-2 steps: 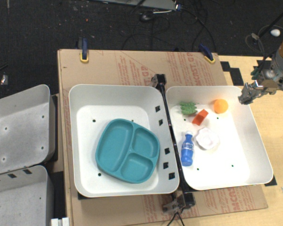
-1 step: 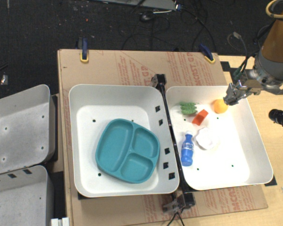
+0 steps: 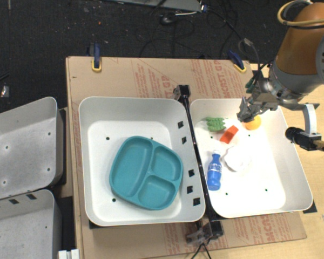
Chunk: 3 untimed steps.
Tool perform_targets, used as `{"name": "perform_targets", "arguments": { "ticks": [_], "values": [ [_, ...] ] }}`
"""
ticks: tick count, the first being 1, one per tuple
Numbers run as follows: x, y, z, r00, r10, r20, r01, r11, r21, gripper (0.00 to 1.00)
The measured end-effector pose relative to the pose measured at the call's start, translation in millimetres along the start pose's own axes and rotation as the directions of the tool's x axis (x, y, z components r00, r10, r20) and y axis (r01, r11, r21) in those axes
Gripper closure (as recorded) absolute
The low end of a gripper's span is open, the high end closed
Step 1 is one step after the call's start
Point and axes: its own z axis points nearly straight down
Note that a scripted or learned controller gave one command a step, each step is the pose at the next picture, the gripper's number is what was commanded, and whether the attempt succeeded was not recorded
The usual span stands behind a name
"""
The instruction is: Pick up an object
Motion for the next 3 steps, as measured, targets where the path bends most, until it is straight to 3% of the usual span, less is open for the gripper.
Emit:
{"name": "perform_targets", "arguments": {
  "ticks": [3],
  "values": [
    [169,-16,31,1.000,-0.001,0.000,0.001,1.000,0.001,1.00]
  ]
}}
